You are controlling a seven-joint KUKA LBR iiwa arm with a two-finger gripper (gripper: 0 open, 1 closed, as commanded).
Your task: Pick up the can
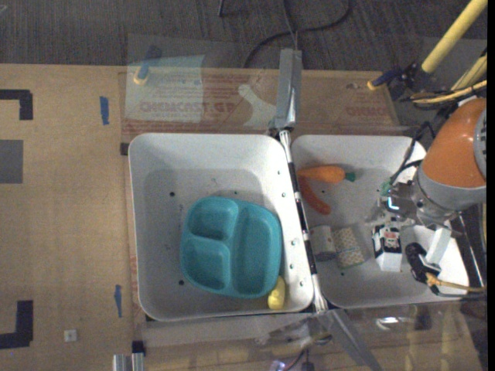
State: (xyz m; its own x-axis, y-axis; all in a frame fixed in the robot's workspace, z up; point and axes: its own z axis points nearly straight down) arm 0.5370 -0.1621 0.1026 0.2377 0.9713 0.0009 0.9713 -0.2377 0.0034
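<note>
The can (341, 246) lies on its side in the right bin (352, 296), near the bin's left wall, with a grey patterned label. My gripper (390, 224) hangs to the right of the can, over a small white carton (388, 252), and is apart from the can. The grey arm with its orange band (462, 159) reaches in from the right and covers the bin's right side.
An orange carrot (325, 174) and a red pepper (315, 197) lie at the back left of the right bin. The left bin (155, 168) holds a teal divided plate (230, 246) and a small yellow item (276, 295). Cables run at the right.
</note>
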